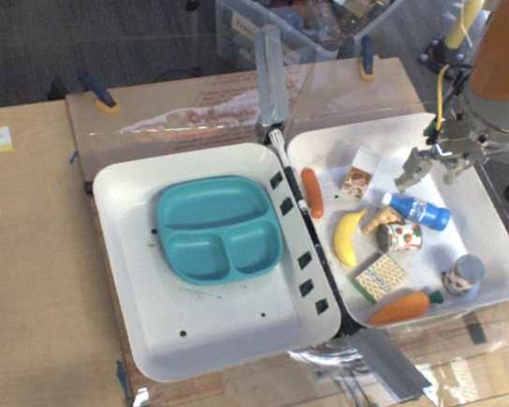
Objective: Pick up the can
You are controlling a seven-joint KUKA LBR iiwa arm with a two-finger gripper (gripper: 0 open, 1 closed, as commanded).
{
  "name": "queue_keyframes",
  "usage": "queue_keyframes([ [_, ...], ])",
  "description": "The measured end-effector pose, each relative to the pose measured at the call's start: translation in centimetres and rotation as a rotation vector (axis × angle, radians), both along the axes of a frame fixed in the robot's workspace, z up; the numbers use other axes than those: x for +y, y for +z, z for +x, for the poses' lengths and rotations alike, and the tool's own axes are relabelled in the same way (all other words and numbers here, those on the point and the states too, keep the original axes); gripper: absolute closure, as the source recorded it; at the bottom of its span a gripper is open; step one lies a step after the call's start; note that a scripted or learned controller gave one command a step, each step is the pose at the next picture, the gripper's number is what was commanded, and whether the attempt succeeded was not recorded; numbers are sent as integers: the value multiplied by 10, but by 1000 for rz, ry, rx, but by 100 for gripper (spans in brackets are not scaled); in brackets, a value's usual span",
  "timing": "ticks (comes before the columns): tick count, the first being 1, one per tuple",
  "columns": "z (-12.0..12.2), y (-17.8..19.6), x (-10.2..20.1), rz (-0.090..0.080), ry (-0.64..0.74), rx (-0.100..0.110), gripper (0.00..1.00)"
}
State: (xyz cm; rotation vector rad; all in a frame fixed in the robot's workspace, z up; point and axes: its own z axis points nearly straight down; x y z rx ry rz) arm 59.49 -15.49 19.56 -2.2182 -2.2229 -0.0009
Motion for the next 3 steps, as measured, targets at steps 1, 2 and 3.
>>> queue_keyframes([
  [1,-7,-100,-40,-2,-29,-4,0],
  [2,-6,-89,-41,-3,-31,-9,100],
  [3,72,27,-13,-3,-37,-4,100],
])
